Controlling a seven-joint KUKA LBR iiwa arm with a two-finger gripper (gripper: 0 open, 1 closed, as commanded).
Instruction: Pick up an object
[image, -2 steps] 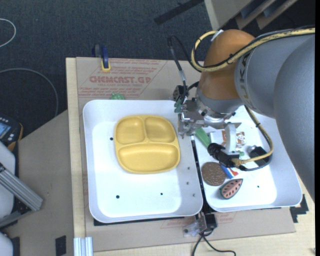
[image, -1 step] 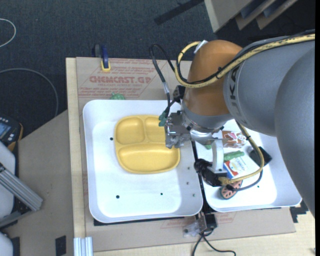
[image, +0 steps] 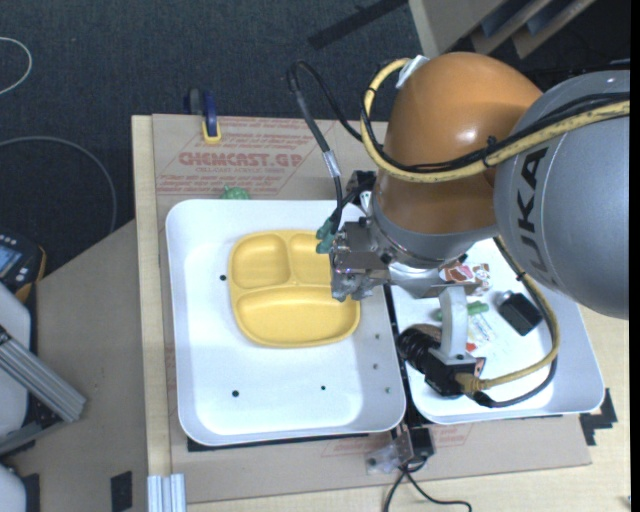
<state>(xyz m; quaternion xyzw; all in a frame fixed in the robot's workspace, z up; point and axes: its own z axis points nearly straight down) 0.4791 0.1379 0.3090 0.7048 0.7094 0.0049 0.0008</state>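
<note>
A yellow plastic divided plate (image: 283, 289) lies in the left white bin (image: 200, 330), toward its far right part. The gripper (image: 345, 280) hangs at the plate's right rim; I cannot tell how its fingers stand. Small packets (image: 470, 285) lie in the right bin (image: 575, 375).

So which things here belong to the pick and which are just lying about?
In the job:
gripper, at the tray's right edge
yellow divided tray, left bin

Lying about:
small black object and packets, right bin
blue clamp on the board
</note>
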